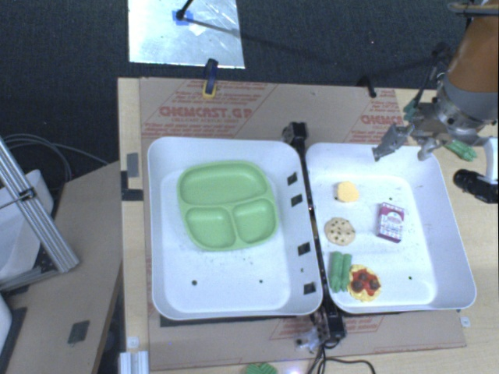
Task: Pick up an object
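The right white bin (437, 209) holds a yellow piece (348, 192), a round cookie (339, 231), a small purple box (390, 222), green beans (339, 270) and a pizza-like toy (364, 282). My gripper (405, 146) hangs above the bin's far right corner, open, its two grey fingers spread apart with nothing between them. It stands up and to the right of the yellow piece and the purple box, apart from all the objects.
The left white bin (164, 248) holds a green divided plate (228, 206). A black hinge strip (306, 216) runs between the bins. A shiny metal sheet (185, 22) lies beyond the bench, and a metal rail (31, 209) stands at the left.
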Available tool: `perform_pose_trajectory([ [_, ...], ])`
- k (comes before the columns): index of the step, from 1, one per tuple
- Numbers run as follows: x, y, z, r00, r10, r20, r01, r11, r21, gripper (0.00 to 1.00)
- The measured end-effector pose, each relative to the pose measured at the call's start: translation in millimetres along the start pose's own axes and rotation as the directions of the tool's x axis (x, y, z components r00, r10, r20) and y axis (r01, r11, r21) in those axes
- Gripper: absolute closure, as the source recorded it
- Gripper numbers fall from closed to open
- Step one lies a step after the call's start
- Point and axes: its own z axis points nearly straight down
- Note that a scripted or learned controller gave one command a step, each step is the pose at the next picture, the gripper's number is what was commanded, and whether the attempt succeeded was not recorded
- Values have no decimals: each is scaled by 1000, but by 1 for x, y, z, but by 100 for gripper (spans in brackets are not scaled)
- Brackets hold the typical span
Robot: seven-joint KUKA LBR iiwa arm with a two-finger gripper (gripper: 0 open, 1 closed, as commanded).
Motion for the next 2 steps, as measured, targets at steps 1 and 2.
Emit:
perform_pose_trajectory([
  [1, -20, -87, 33, 1000, 7, -1, -7, 1000, 8, 0],
  [2, -18, -81, 20, 1000, 0, 1, 0, 1000, -4, 100],
])
